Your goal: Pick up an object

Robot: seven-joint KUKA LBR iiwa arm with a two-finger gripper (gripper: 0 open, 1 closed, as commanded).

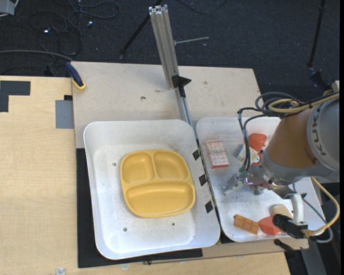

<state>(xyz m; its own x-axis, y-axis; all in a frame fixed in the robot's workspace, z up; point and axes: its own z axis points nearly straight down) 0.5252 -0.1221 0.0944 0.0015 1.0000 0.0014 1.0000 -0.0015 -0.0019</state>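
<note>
Right bin as landmark: gripper low at its centre, whether it grips anything can't be told. Small pink-red carton at upper left, brown bar and red piece at lower edge, orange-red item by arm. Yellow divided tray in left bin.

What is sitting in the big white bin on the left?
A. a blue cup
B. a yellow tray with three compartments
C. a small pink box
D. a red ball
B: the left bin holds a yellow divided tray, two small sections above one long one.
</note>
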